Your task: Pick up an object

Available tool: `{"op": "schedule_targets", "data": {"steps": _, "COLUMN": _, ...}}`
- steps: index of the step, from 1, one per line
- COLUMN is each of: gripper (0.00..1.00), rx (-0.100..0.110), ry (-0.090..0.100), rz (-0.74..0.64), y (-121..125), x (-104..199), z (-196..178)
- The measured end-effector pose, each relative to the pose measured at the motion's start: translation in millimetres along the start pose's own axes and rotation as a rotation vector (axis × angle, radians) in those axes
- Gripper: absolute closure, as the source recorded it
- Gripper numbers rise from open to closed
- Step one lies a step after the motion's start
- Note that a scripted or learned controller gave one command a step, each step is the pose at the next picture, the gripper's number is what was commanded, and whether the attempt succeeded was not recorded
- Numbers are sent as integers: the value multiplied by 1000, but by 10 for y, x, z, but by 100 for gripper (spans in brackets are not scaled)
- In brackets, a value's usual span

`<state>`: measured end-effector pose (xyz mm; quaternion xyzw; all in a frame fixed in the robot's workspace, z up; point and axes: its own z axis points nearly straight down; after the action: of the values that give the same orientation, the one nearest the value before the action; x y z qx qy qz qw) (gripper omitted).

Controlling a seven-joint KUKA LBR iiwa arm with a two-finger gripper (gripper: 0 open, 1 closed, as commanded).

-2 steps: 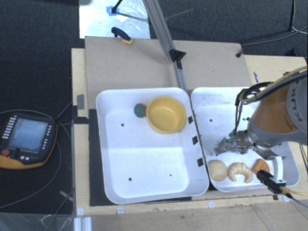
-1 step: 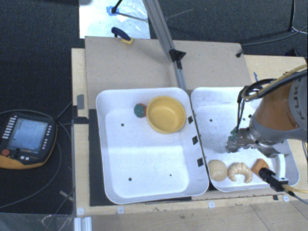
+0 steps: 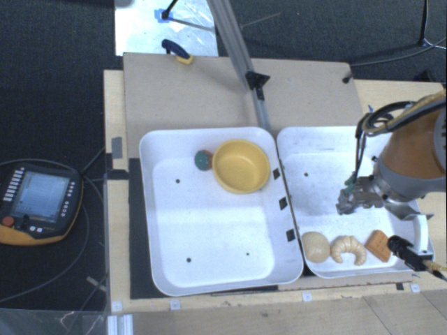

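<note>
In the right bin (image 3: 314, 145), three items lie along the front wall: a pale round bun (image 3: 315, 246), a croissant (image 3: 349, 248) and an orange cracker (image 3: 378, 245). My gripper (image 3: 354, 199) hangs over the right bin's middle right, just above and behind the croissant, its dark fingers pointing down. Nothing shows between them. In the left bin (image 3: 209, 257) a yellow bowl (image 3: 241, 166) sits at the back right, with a small green-and-red ball (image 3: 203, 160) touching its left side.
The arm's orange band and grey wrist (image 3: 412, 162) cover the right bin's right side. A metal pole (image 3: 237, 47) slants over the cardboard behind the bins. A teach pendant (image 3: 38, 201) lies on the floor at left.
</note>
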<state>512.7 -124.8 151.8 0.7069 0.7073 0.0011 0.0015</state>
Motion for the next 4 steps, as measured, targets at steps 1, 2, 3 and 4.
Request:
{"op": "schedule_targets", "data": {"steps": 1, "gripper": 100, "rx": -1, "ry": 0, "rz": -1, "y": -6, "x": 79, "z": -461}}
{"op": "schedule_targets", "data": {"steps": 2, "gripper": 100, "rx": -2, "ry": 0, "rz": 0, "y": 7, "x": 79, "z": -987}}
{"op": "schedule_targets", "data": {"steps": 3, "gripper": 100, "rx": 2, "ry": 2, "rz": -4, "y": 62, "x": 540, "z": -1031}}
{"op": "schedule_targets", "data": {"steps": 4, "gripper": 100, "rx": 3, "ry": 2, "rz": -5, "y": 53, "x": 1124, "z": -1036}}
